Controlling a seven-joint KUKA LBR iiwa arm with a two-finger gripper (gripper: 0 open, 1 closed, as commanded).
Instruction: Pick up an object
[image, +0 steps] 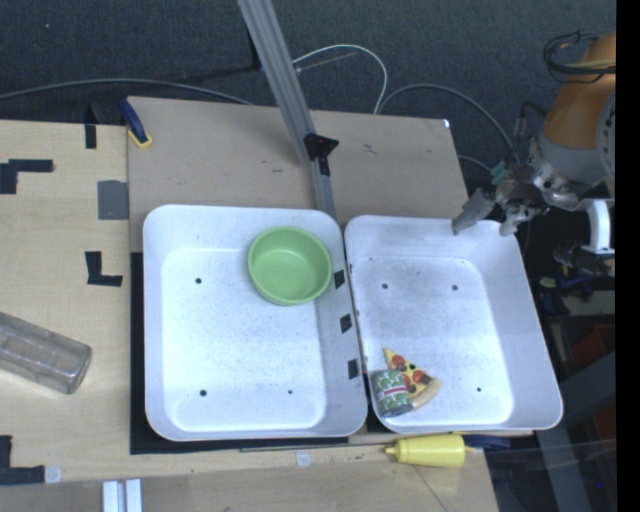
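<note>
Green bowl (290, 265) sits untouched in left bin (170, 330); tool (487, 213) hovers at right bin's (520, 320) far corner, apparently open, holding nothing.

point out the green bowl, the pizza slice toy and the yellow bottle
green bowl (289, 265), camera view, centre of its inside
pizza slice toy (410, 378), camera view, its topped face
yellow bottle (432, 451), camera view, middle of its body

A clear plastic cylinder (40, 352) lies on its side on the bench's left part, among black tape marks (100, 268). A yellow bottle (432, 451) lies just below the right bin's front rim — outside it. A grey pole (290, 95) slants up from between the bins.
</note>
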